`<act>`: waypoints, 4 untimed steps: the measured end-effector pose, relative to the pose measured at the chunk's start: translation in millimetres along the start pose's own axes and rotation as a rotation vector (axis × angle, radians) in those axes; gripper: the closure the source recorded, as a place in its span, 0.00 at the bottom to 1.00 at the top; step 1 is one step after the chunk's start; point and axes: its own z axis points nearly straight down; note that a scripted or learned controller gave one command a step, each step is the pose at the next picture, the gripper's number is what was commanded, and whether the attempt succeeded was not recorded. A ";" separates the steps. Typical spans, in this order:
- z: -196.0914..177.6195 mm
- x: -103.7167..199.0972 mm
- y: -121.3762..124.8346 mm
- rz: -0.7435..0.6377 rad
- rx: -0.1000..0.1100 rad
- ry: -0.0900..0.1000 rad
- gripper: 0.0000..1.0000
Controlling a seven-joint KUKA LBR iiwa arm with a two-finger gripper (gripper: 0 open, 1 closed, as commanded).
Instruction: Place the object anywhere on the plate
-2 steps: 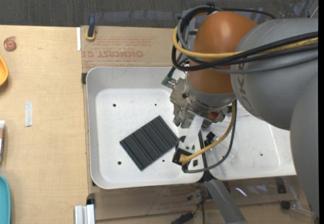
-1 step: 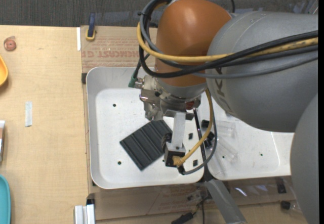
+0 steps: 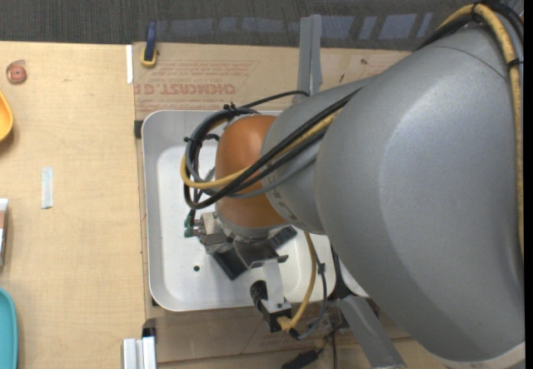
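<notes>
Pale wooden bench [image 3: 75, 151] bearing a white bin [image 3: 162, 217] on brown cardboard [image 3: 200, 80], perhaps a sheet.

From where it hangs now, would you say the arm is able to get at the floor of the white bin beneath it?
Probably yes: the arm already hangs over the white bin, with bare bin floor showing beside its wrist; what lies directly beneath is hidden.

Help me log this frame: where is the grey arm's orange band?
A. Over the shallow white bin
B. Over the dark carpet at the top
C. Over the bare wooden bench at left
A: the orange band sits above the shallow white bin, with black and yellow cables looping beside it.
</notes>
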 end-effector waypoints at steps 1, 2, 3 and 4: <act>-0.1 0.2 -0.1 -0.001 0.000 0.000 0.00; -218.5 6.6 1.5 -0.808 -0.003 -0.001 0.00; -343.7 6.4 42.1 -0.456 -0.004 -0.002 0.00; -351.4 5.7 43.4 -0.455 -0.002 -0.004 1.00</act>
